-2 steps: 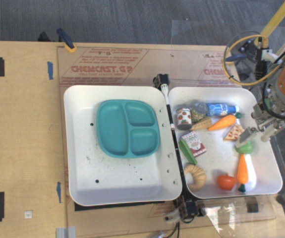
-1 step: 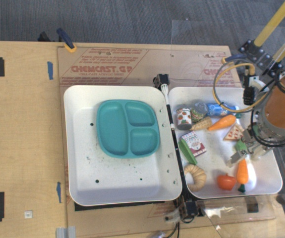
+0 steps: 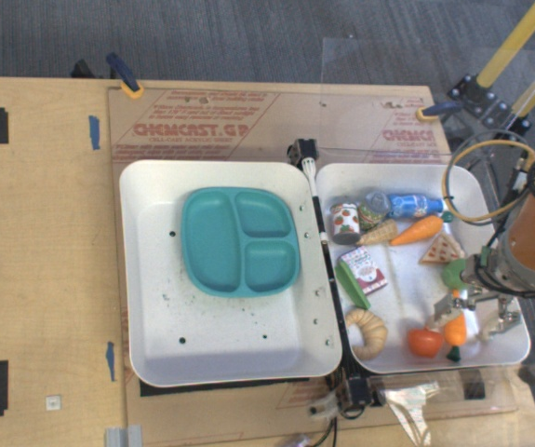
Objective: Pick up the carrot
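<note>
The carrot (image 3: 418, 230) is an orange cone with a green tip. It lies on its side in the far half of the right bin (image 3: 518, 350), between a blue bottle (image 3: 405, 203) and a pizza slice (image 3: 442, 250). My gripper (image 3: 474, 313) hangs low over the near right corner of that bin, well to the near right of the carrot and not touching it. Its fingers (image 3: 447, 306) stand apart, open. A small orange piece (image 3: 455, 330) lies by the left finger, not held.
The right bin also holds a red tomato (image 3: 424, 343), a croissant (image 3: 367, 331), a green packet (image 3: 362, 273), a red-and-white can (image 3: 345, 220) and a green piece (image 3: 453, 273). A teal divided plate (image 3: 241, 240) sits in the left bin (image 3: 146, 324). Cables loop at the right.
</note>
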`<control>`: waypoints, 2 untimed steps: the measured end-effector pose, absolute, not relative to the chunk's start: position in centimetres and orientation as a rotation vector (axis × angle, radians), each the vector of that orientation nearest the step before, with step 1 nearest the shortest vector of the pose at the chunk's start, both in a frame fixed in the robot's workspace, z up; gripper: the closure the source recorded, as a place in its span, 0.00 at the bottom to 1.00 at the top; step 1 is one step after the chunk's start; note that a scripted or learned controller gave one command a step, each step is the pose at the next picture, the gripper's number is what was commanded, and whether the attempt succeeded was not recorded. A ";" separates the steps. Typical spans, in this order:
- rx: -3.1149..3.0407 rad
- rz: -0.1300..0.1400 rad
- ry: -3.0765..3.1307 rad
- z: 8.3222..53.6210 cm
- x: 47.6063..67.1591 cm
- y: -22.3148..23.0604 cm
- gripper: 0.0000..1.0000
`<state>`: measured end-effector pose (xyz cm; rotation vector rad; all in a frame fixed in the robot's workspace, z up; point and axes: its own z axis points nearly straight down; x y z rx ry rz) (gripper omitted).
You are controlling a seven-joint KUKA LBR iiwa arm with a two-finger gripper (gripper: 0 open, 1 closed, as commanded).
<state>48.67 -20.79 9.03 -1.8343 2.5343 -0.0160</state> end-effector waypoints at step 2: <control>-2.271 -0.016 2.134 10.3 48.9 -13.1 1.00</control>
